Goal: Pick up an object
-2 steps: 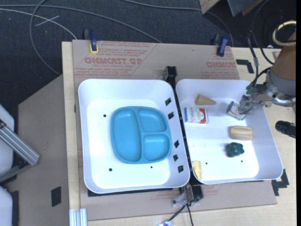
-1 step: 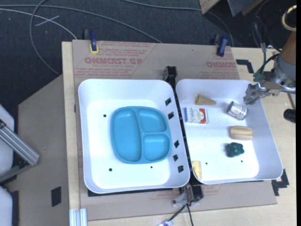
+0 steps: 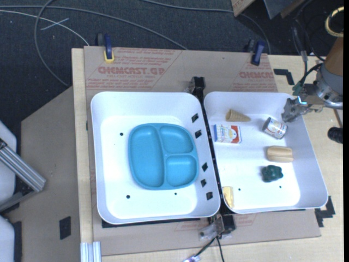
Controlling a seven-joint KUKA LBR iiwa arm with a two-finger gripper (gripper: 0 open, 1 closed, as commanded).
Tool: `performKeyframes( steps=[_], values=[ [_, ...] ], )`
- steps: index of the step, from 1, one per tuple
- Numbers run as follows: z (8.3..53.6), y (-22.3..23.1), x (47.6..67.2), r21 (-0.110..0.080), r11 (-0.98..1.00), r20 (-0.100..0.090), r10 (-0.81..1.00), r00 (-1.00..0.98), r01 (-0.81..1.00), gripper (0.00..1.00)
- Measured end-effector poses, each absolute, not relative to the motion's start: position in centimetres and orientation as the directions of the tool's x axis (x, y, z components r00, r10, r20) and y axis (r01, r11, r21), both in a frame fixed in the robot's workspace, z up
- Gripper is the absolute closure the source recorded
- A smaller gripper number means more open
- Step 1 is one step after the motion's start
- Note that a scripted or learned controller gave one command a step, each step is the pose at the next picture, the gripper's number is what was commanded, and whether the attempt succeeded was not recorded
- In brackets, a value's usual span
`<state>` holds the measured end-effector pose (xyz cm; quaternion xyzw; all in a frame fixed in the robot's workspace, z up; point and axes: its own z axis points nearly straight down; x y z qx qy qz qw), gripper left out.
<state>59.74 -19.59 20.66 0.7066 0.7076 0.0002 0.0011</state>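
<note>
My gripper [image 3: 292,112] hangs over the far right corner of the right bin [image 3: 248,201], just above and right of a small silver can [image 3: 275,127] lying on its side. Nothing shows between the fingers. In the same bin lie a tan wedge [image 3: 238,115], a small white carton with red and blue print [image 3: 226,133], a beige block [image 3: 280,154], a dark green lump [image 3: 271,173] and a yellow piece [image 3: 227,195] at the near left corner.
The left bin [image 3: 109,201] holds a blue three-compartment plate [image 3: 162,155]. A black divider with clips [image 3: 206,146] runs between the bins. Clamps and cables sit at the far edge of the bench.
</note>
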Motion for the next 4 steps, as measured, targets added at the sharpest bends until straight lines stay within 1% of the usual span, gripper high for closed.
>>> performKeyframes(
  steps=[1,2,3,4],
  values=[
    [20.3,-14.3,58.7,-0.003,0.004,0.003,1.000,-0.004,1.000,1.00],
    [19.7,-9.0,58.7,-0.003,0.005,0.003,1.000,-0.005,1.000,1.00],
    [19.5,-3.9,57.9,-0.004,0.005,0.004,1.000,-0.005,1.000,1.00],
    [21.5,1.6,58.1,0.003,0.007,0.003,1.000,-0.007,1.000,1.00]
  ],
)
